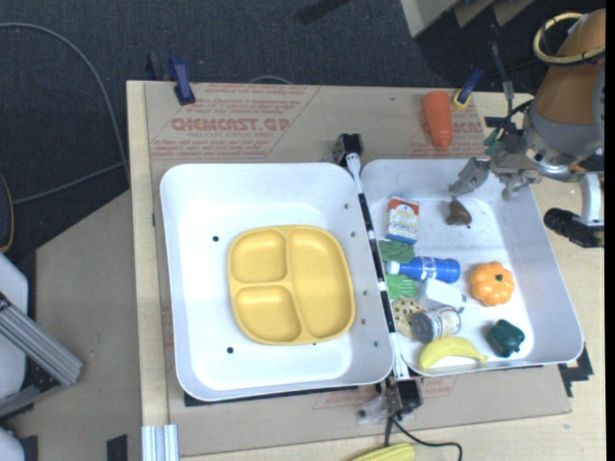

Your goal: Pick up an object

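Observation:
My gripper [483, 186] hangs over the far end of the right bin [538, 243], open, with nothing between its fingers. Just below its left finger a small brown object [458, 213] lies on the bin floor. Further toward the front lie a small carton [404, 221], a green piece [394, 252], a blue bottle [429, 269], an orange pumpkin [491, 283], a can [434, 325], a dark green pepper [506, 335] and a banana [452, 353].
The left bin [192, 209] holds a yellow divided plate [289, 283]. An orange carrot [438, 118] lies on the bench behind the right bin. A black clip [349, 147] sits at the far end of the wall between the bins.

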Motion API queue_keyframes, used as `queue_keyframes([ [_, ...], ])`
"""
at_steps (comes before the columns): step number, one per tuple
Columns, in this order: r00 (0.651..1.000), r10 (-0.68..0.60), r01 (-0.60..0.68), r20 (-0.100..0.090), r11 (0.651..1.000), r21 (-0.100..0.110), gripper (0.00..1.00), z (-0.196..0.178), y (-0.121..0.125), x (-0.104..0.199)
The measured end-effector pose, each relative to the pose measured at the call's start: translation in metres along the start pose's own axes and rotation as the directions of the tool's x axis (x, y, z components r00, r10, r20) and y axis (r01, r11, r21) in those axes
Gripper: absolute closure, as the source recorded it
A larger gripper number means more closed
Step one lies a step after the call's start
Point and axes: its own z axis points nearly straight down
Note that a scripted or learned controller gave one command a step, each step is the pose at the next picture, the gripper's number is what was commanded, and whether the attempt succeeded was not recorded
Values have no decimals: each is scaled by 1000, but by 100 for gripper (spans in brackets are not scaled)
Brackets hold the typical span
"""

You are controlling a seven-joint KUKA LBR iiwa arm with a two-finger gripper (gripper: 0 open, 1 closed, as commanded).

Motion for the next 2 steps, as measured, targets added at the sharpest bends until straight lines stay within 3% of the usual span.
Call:
queue_keyframes([
  [1, 1000, -2, 2, -1, 1000, 0, 0, 75, 23, 6],
  [2, 1000, -4, 4, 2, 1000, -4, 100, 64, 24, 6],
])
